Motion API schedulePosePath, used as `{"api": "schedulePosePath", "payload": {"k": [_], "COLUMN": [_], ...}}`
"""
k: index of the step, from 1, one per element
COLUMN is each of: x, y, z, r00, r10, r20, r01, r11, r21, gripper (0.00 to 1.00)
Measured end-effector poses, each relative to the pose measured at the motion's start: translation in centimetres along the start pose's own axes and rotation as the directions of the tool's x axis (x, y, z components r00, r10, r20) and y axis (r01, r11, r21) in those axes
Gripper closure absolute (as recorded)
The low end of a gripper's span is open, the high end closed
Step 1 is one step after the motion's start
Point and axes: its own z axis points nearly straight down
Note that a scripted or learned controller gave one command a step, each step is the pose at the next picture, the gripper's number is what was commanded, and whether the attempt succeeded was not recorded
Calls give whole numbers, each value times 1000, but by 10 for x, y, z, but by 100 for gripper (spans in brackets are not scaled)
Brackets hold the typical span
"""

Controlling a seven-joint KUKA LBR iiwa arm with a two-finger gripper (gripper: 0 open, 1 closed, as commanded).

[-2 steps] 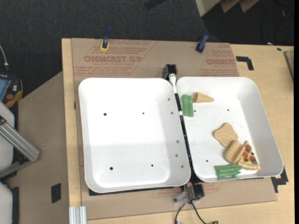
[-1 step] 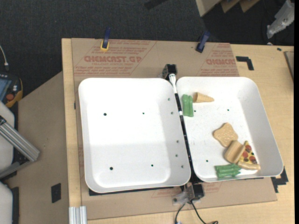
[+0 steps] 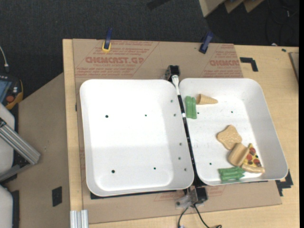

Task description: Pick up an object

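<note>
Cardboard-topped bench [image 3: 142, 56] carries both bins; every pickable piece lies in the right bin [image 3: 247, 91], the toast slice [image 3: 229, 136] nearest its middle; gripper state unknowable.

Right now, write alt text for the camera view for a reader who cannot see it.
Two shallow white bins sit side by side on a cardboard-covered bench; the right bin holds six toy foods. A green piece and a cone lie at its far left, with toast, a bread roll, a pizza slice and another green piece near the front.
</note>
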Motion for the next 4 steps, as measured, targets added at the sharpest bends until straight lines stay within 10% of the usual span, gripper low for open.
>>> {"api": "schedulePosePath", "payload": {"k": [2,3,4], "x": [8,8,8], "y": [-8,-8,-7], "z": [1,-10,-21], "r00": [1000,1000,1000], "r10": [-16,-17,-17], "r20": [-4,-1,2], "r01": [16,17,17], "r11": [1000,1000,1000], "r21": [-1,-6,-10], "gripper": [0,100,100]}}
